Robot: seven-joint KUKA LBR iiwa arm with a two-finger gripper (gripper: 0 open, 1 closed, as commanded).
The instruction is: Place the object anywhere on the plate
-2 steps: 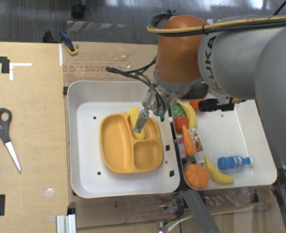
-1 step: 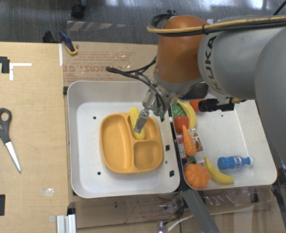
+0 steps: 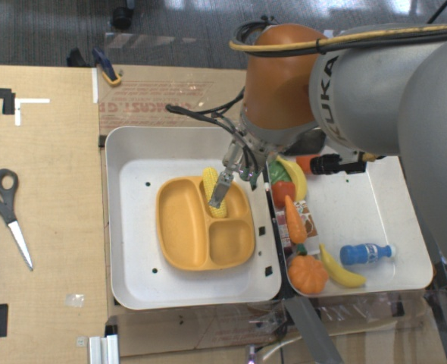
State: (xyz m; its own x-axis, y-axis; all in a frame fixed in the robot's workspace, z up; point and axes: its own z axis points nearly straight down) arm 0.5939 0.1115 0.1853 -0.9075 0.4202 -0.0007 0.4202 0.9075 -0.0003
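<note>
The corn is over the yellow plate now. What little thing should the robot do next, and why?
Probably let go and lift straight up. The corn already lies in the plate's upper right section, with the tool right on it. Whether it is gripped can't be told from here, so a slow release seems safest, so the corn doesn't roll off.

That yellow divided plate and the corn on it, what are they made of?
The plate looks like moulded plastic: one even yellow colour, rounded dividers, soft sheen. The corn under the claw seems a plastic toy too, uniformly yellow with neat kernel rows, though rubber can't be ruled out.
</note>
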